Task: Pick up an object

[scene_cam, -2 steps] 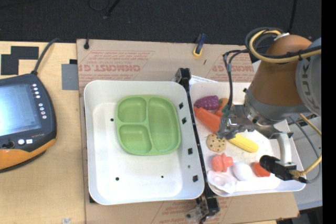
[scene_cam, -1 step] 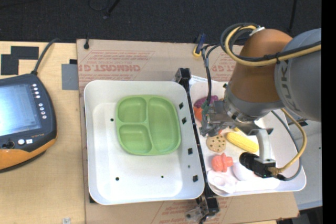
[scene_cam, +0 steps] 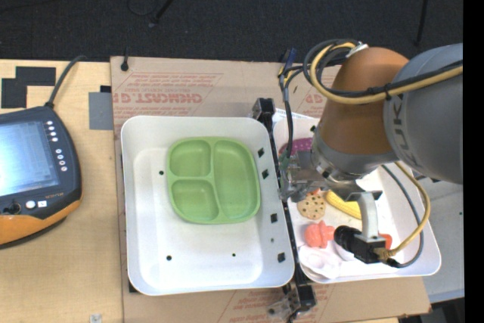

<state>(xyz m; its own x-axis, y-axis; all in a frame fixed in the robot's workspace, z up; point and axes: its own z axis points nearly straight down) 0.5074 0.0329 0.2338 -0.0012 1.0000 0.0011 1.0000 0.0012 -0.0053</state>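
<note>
Starting nearest, a pink toy (scene_cam: 318,234) and a cookie (scene_cam: 311,206) lie in the right bin (scene_cam: 423,257), gripper (scene_cam: 296,176) just above them, grip state unreadable, so it should descend centred over one item.

Lime-green three-compartment plastic tray (scene_cam: 213,180) in plain white left bin (scene_cam: 144,253); tan speckled cookie (scene_cam: 311,206), pink lumpy toy (scene_cam: 318,234), yellow banana (scene_cam: 344,202) in right bin.

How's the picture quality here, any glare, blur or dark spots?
Camera view: lighting even, focus a little soft; the left bin is bright but not washed out; the arm shades part of the right bin; the floor behind the bench is nearly black.
</note>
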